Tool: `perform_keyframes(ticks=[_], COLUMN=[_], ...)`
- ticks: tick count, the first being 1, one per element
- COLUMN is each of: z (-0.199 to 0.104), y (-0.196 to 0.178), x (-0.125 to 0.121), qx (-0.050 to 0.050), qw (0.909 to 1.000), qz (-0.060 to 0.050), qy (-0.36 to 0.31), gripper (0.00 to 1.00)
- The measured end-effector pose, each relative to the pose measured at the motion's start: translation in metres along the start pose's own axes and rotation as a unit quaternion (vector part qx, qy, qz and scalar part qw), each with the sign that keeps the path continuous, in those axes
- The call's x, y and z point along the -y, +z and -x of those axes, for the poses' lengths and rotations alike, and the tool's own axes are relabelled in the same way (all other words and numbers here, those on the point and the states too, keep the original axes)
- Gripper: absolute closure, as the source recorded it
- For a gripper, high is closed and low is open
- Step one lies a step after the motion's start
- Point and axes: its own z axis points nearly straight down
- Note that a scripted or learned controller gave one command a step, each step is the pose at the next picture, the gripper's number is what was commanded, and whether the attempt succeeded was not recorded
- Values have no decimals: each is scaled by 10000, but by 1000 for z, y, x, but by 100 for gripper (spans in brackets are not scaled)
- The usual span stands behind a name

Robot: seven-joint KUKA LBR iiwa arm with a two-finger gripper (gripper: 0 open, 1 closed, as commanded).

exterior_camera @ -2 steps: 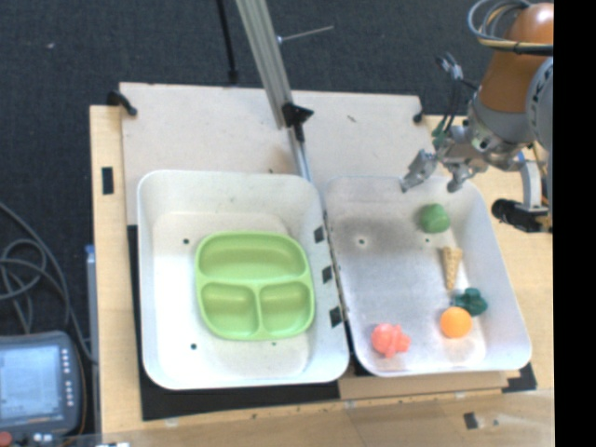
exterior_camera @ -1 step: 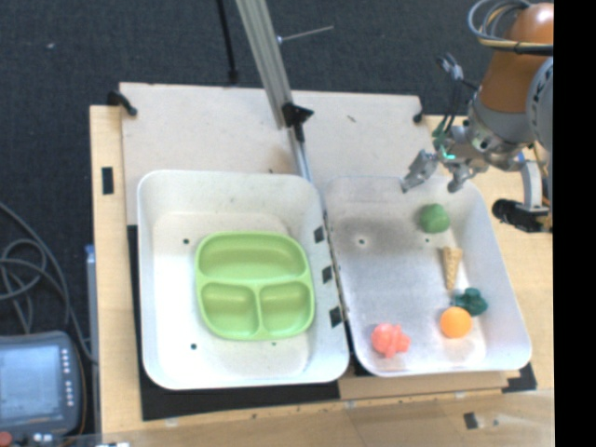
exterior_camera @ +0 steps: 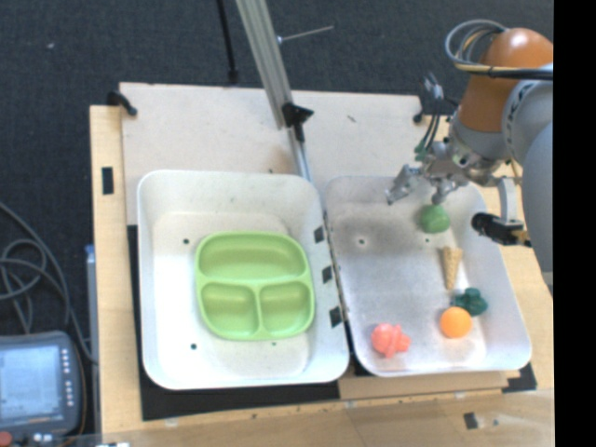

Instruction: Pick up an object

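The grey arm (exterior_camera: 521, 128) is seen entering from the right side of the camera view, its orange band (exterior_camera: 498, 82) sitting above the wrist near the upper right corner. The wrist is angled down and to the left, so that the end effector (exterior_camera: 428, 186) is carried over the far part of the right bin (exterior_camera: 349, 250). The metal fingers (exterior_camera: 405, 184) are splayed apart and nothing is seen between them, so the end effector is judged to be released. A green ball (exterior_camera: 434, 218) is found just below the fingertips on the bin floor; whether it is touched cannot be told.

Further objects are spread through the right bin. A tan cone (exterior_camera: 452, 265) is laid nearer the camera than the green ball, with its point directed toward the near edge. A dark green object (exterior_camera: 471, 300) is placed beside an orange ball (exterior_camera: 455, 322), the two nearly touching. A pink-red lumpy object (exterior_camera: 390, 340) is set to the left of the orange ball, close to the near wall.

In the left bin (exterior_camera: 158, 250) a light green divided plate (exterior_camera: 253, 283) is laid flat. Both bins are carried side by side on the worktop (exterior_camera: 186, 119), and a slanted metal post (exterior_camera: 265, 49) is fixed at its far edge.
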Motion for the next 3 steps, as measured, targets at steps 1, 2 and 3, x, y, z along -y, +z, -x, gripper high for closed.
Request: perform_keyframes(ticks=[1,2,3], z=[1,2,3], y=[52,36,-30], x=[1,-2,-3], qx=[-2,25,5], qw=[10000,10000,10000], qz=[-5,38,61], qy=[-12,-37,-20], gripper=[0,100,100])
